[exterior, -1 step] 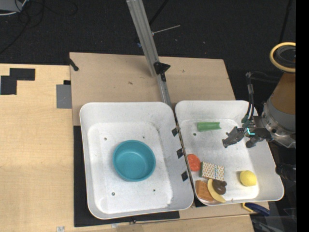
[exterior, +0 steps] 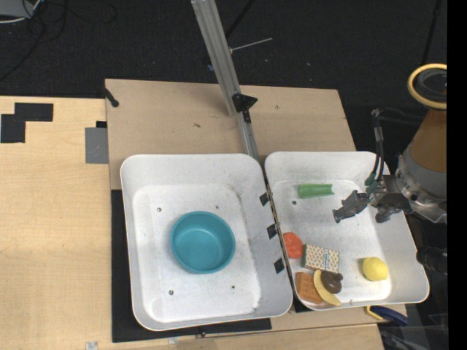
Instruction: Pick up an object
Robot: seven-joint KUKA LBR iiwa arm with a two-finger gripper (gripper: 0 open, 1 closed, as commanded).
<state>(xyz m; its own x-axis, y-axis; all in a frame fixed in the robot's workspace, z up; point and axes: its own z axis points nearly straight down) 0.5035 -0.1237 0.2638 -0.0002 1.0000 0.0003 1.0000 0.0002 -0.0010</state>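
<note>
Several small things crowd the near end of the right bin [exterior: 343, 162], and that crowding is your main risk: the orange piece [exterior: 292, 245], the patterned square [exterior: 322, 257], the brown disc [exterior: 309, 287], the banana [exterior: 325, 286] with a dark lump on it, all touching or nearly so, so a descent there could nudge one aside or catch two at once. You have easier targets in the green cylinder [exterior: 314, 190], lying alone near the far wall, and the yellow lemon [exterior: 375, 269], well apart from the cluster, though its round shape may roll out of a pinch. Your gripper [exterior: 365, 205] hangs over the right bin with its fingers spread and nothing between them, just beside the green cylinder. The teal bowl [exterior: 203, 242] sits alone in the left bin [exterior: 146, 173]; its curved wall would probably be awkward to pinch.
</note>
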